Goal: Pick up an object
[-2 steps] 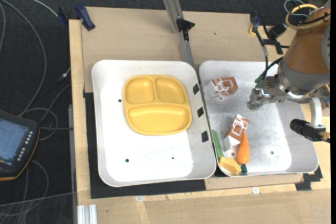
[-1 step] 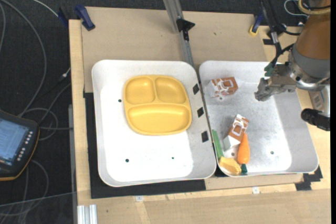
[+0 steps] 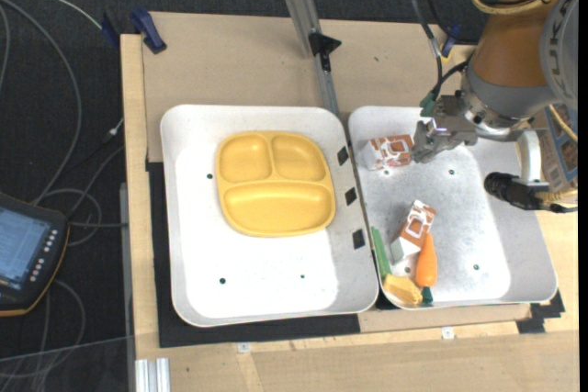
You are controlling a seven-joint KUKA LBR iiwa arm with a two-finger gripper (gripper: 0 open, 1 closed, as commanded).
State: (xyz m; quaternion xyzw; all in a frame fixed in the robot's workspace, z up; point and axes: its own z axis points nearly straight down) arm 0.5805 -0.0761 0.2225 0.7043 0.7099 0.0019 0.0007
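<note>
Here the gripper [image 3: 432,135] is seen low over the right-hand bin [image 3: 478,197], close to that bin's far edge and a little inward from its left wall. Just beside it, toward the left wall of the same bin, lies a small white carton with orange-red markings [image 3: 390,151]; carton and gripper appear almost touching, though contact cannot be confirmed from this slant. Nothing is seen between the gripper's tips, and whether the gripper is released or clenched cannot be told.

The relation on which the coming move is judged to turn is this: the carton lies to the gripper's side, toward the divide between the two bins, not beneath it. Its long axis runs roughly parallel to the bin's far edge. A short sideways shift toward the left wall would be called for before any closing.

Toward the near edge of the same bin, well apart from the gripper, a second patterned carton [image 3: 416,228], an orange carrot [image 3: 425,260], a green stick [image 3: 379,250] and a yellow piece [image 3: 401,290] are clustered. In the left-hand bin [image 3: 184,197] a yellow divided plate [image 3: 274,182] is set.
</note>
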